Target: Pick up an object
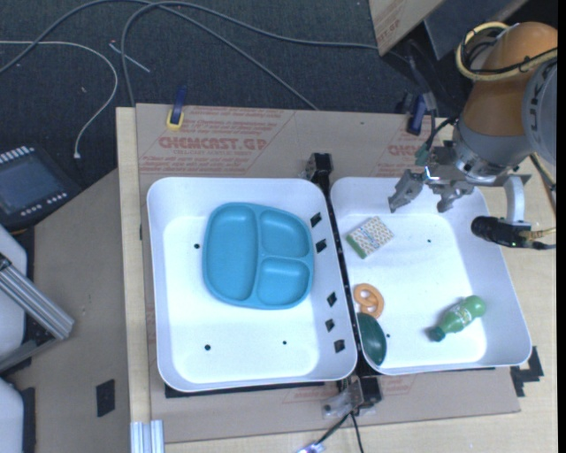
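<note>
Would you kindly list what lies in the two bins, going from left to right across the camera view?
Blue divided plate → checked packet → green bottle. The pretzel and dark green spoon overlap the packet's span, so I leave them unplaced.

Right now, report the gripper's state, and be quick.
Gripper: jaws open, holding nothing, above the far end of the right bin.

A dark grey carpeted floor (265, 44) lies behind the pale wooden surface (133, 265), crossed by thin white cables (97, 62). A brown cardboard box (398, 22), perhaps, sits top right.
</note>
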Robot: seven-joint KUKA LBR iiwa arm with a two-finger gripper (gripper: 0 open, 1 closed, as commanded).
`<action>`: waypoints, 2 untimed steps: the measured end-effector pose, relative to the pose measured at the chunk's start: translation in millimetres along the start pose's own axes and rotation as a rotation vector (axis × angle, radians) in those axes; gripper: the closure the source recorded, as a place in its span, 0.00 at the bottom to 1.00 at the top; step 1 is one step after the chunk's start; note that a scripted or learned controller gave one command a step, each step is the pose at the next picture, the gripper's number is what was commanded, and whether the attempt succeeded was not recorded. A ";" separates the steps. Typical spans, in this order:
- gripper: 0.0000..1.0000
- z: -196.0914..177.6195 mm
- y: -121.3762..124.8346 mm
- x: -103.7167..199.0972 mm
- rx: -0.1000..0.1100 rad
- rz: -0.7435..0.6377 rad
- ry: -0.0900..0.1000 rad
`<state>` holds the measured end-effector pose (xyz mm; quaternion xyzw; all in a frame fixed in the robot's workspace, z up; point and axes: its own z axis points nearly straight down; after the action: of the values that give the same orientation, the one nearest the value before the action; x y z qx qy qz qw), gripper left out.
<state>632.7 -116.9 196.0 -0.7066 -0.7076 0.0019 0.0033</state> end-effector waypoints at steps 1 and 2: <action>0.00 43.1 -4.5 1.7 -0.002 0.001 0.000; 0.00 87.1 -3.0 -3.4 -0.001 0.002 -0.001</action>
<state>629.1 -120.2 108.9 -0.7072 -0.7070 0.0016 0.0025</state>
